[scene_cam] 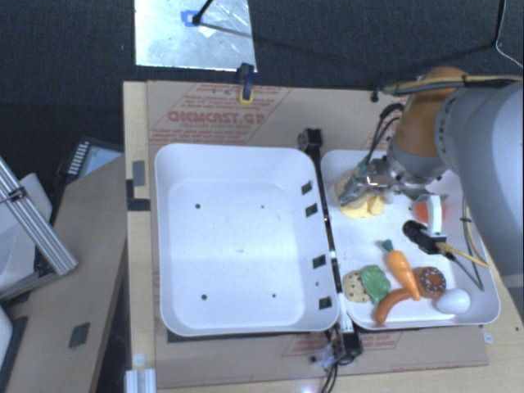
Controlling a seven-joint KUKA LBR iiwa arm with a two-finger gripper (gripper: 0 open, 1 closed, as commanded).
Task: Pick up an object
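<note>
My gripper (358,189) hangs low in the upper left part of the right bin (483,289), right above a pale yellow food piece (366,207) and touching or nearly touching it. Toward the front of that bin lie an orange carrot (399,267), a chocolate donut (431,281), a white egg (453,301), a green leafy piece (376,282), a cookie (354,286) and a curved orange piece (390,304). A red and white item (426,211) sits partly hidden under the arm at the right.
The left bin (176,244) stands beside the right one, with a black divider with clips (321,219) between them. A cardboard sheet (213,113) lies under both bins. The grey arm (483,154) covers the right bin's far right corner.
</note>
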